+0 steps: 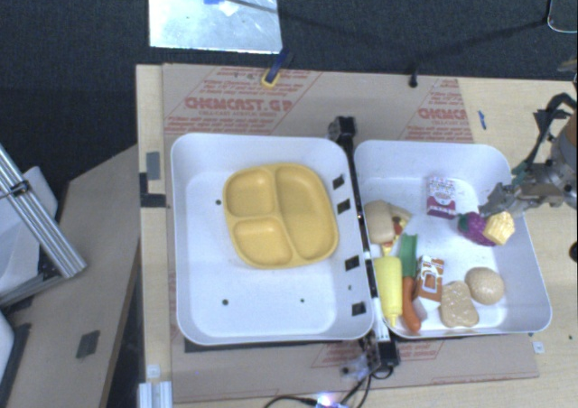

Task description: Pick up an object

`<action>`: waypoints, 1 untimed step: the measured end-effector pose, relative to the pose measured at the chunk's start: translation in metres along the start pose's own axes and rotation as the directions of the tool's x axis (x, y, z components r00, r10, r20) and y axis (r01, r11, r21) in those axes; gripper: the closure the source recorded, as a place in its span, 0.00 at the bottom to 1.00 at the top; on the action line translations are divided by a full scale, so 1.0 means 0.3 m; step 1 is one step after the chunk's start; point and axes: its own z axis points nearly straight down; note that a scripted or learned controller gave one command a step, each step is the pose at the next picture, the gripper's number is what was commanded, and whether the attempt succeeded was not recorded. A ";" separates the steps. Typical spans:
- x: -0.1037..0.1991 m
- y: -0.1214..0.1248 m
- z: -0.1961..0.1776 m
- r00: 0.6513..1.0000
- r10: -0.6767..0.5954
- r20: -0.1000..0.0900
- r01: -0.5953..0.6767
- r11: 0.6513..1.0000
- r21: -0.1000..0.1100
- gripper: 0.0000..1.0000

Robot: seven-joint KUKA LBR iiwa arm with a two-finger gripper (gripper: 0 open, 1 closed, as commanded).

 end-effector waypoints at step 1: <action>0.183 0.098 0.001 1.000 -0.004 -0.001 0.004 1.000 0.000 1.00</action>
